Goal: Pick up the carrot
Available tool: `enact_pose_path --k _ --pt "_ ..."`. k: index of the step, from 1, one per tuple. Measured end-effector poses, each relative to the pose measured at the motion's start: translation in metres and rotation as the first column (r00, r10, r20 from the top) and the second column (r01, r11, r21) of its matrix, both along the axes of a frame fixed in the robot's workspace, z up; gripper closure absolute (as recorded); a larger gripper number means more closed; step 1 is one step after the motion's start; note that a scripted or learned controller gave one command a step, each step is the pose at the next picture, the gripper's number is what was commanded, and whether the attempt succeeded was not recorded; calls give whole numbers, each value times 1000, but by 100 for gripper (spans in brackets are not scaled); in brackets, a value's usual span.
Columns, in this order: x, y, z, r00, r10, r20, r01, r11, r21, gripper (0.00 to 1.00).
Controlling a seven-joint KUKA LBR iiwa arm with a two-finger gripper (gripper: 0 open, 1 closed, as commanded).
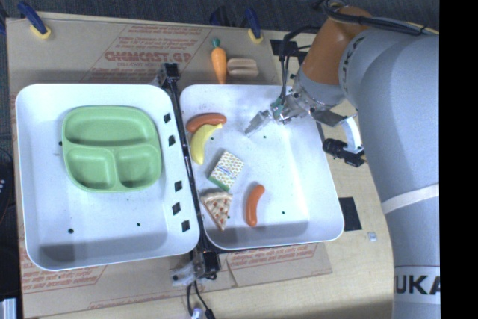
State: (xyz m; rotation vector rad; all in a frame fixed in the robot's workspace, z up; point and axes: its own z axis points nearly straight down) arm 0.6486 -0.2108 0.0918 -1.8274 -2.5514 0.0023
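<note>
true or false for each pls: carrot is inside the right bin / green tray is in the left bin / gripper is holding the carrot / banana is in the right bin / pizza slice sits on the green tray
1. The carrot is inside the right bin. False: it lies outside, on the bench beyond the bin's far rim, beside a small sandwich-like toy.
2. The green tray is in the left bin. True.
3. The gripper is holding the carrot. False: the gripper is over the right bin's floor, apart from the carrot, with nothing between its fingers.
4. The banana is in the right bin. True, just below a sausage.
5. The pizza slice sits on the green tray. False: it lies in the right bin near its left wall.
</note>
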Motion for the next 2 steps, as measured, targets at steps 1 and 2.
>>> enact_pose_path --k 1,2 --pt "-2 7 0 725 -688 1 688 725 -1 0" --pt "-4 13 0 861 -508 -4 508 861 -1 0"
